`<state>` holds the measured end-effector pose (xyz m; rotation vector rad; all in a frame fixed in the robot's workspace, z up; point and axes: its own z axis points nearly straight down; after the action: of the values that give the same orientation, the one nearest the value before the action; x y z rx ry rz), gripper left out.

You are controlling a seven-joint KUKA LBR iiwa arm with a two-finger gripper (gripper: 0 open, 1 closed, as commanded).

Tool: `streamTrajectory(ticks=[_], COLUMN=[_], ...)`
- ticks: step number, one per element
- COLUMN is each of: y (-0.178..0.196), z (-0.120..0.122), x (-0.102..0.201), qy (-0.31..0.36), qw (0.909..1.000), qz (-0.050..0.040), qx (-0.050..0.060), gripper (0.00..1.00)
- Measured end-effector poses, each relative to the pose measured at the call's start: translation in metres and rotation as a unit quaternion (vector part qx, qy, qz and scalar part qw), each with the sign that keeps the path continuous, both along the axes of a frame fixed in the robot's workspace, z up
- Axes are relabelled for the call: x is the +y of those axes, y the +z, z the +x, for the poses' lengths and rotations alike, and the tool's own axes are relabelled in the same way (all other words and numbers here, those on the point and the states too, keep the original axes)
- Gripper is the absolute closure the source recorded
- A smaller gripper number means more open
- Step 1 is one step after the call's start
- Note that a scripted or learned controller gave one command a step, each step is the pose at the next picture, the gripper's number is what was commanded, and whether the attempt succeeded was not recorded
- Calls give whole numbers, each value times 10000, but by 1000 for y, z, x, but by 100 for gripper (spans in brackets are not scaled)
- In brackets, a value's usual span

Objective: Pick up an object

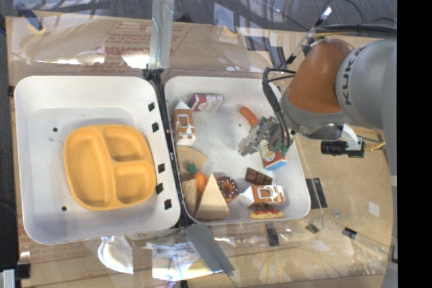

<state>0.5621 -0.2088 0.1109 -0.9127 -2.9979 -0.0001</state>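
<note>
1. Camera view, looking down at a slant: we see two shallow white bins side by side, the left bin [27,165] and the right bin [297,195].
2. In the left bin we find a yellow divided tray [108,165] with three compartments, lying flat near the middle.
3. The grey arm [358,88] (with its orange band [320,77] above the wrist) reaches in from the right, over the right bin's right wall.
4. The gripper [260,140] hangs low over the right half of the right bin; we cannot tell whether its pincer stands apart or together, as the metal parts blur into one grey cluster.
5. Just beside it, to the lower right, we see a small red and white carton [273,158], partly hidden by the wrist.
6. Above and left of the gripper lies an orange sausage [248,115], near but apart from it.
7. Along the bin's left side we note a small toy house [183,125], and near the top wall a maroon can [206,102] on its side.
8. At the bottom we see a tan cheese wedge [212,199], a carrot [200,183], a chocolate donut [227,187], a brown chocolate piece [258,177] and a second toy house [264,195], all crowded close together.
</note>
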Motion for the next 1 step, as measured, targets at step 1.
streamTrajectory(ticks=[1], y=[-18], z=[-56], x=[1], qy=[-499], qw=[9987], qz=[-15], qx=[-50], gripper=[100])
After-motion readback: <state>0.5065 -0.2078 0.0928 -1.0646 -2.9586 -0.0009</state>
